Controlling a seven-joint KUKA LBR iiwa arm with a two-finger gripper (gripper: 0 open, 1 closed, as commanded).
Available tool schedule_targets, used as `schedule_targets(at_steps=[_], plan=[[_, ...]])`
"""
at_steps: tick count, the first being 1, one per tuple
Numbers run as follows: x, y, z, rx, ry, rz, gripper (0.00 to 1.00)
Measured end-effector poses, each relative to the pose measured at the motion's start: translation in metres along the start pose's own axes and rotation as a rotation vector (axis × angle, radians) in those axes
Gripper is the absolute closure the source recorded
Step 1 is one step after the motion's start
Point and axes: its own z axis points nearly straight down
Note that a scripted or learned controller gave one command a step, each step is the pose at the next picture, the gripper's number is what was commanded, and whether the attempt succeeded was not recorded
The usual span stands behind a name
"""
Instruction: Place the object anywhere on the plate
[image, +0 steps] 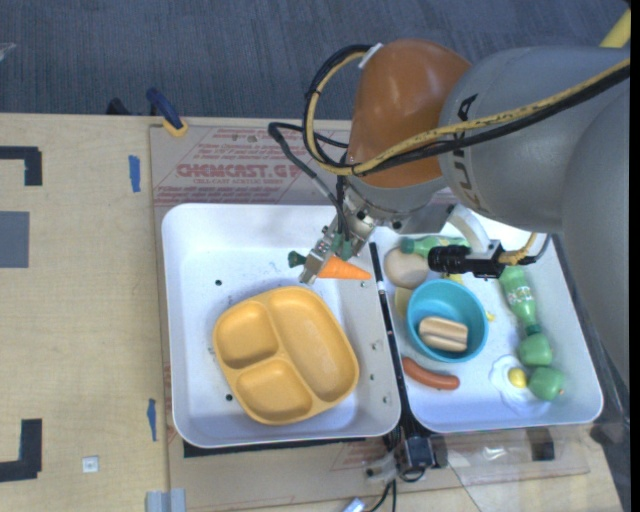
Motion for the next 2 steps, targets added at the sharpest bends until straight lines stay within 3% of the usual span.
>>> schedule_targets(at_steps=[1, 2], plan=[[0.0286, -0.0083, 0.021, 0.0, -0.001, -0.254, 1.0], [0.0281, -0.0082, 0.0203, -0.001, -0.002, -0.253, 0.0]])
